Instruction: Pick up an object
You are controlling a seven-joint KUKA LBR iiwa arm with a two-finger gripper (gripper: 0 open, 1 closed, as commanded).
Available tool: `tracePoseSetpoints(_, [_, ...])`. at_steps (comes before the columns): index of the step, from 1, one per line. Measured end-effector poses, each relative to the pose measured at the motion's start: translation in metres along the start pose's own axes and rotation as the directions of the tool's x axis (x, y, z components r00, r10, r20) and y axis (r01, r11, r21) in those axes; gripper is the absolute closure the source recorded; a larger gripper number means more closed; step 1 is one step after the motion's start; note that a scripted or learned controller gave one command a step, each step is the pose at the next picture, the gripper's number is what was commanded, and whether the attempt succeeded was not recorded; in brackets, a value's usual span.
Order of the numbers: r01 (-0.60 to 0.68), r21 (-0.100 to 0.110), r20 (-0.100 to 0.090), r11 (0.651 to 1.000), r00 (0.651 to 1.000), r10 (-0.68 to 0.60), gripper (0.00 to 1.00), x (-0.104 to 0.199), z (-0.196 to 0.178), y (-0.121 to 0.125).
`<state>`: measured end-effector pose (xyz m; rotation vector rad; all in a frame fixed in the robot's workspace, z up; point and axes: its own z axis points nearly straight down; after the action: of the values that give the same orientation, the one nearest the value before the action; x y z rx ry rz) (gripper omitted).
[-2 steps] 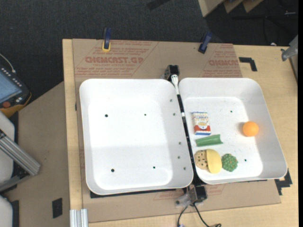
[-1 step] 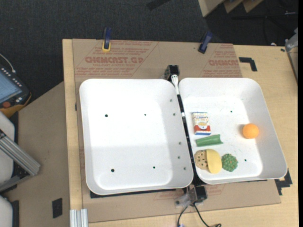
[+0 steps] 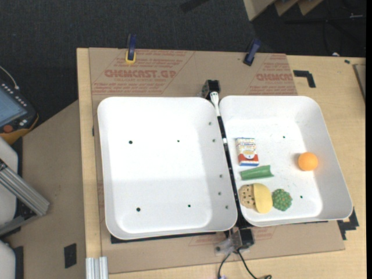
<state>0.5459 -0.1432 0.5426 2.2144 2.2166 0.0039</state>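
A: Item one, pickable goods?
B: All in the right bin (image 3: 302,112), six pieces. Carton (image 3: 247,151), white with red and blue print, lying flat near the bin's left wall, about midway along it. Just below it, a green pod (image 3: 256,172), lying crosswise, close to the carton but whether touching cannot be told.

A: Next row?
B: Along the bin's near edge, three pieces together. Cookie (image 3: 246,196), tan with dark chips, nearest the left wall. Banana (image 3: 263,197), yellow, overlapping the cookie's right side. Broccoli (image 3: 282,200), green and round, just beside the banana on its right.

A: Sixth piece?
B: Orange (image 3: 308,161), alone toward the bin's right wall, well apart from the rest.

A: Left bin?
B: Left bin (image 3: 110,156), white, with four small dark dots on its floor. It sits against the right bin along a dark seam.

A: Support?
B: Both bins on a brown board (image 3: 174,68) with red print, fixed to the desk (image 3: 64,144) by two clamps at the board's far edge: one blue and yellow (image 3: 131,49), one blue (image 3: 251,52).

A: Pincer state?
B: Cannot tell.
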Motion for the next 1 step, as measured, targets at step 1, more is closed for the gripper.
tracePoseSetpoints(1, [-0.003, 0.022, -0.008, 1.0, 1.0, 0.003, 1.0, 0.0137, 0.116, -0.0468])
